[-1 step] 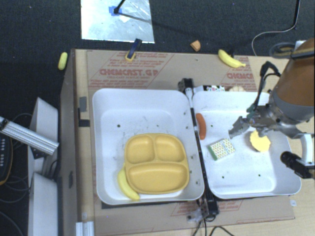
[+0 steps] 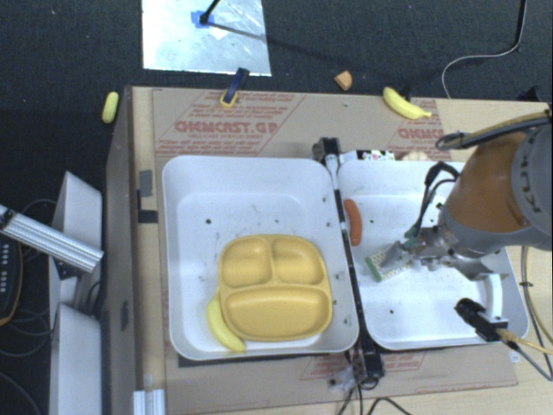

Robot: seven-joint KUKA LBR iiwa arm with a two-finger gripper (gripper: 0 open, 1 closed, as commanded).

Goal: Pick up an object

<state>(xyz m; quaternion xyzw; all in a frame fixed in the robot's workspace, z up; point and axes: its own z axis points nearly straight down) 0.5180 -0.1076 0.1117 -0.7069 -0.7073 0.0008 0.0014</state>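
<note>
We've got the arm [image 2: 488,201] reaching over the right bin [image 2: 389,322]. In the left bin [image 2: 199,197], a yellow divided tray [image 2: 275,285] sits toward the near edge, with a banana [image 2: 221,327] tucked at its near left corner. The claw [image 2: 413,253] hangs low mid-bin over a small green-and-white sponge-looking thing [image 2: 386,264]; can't tell how far it's open, or if it's gripping. An orange sausage [image 2: 353,220] lies along that bin's left wall.
</note>
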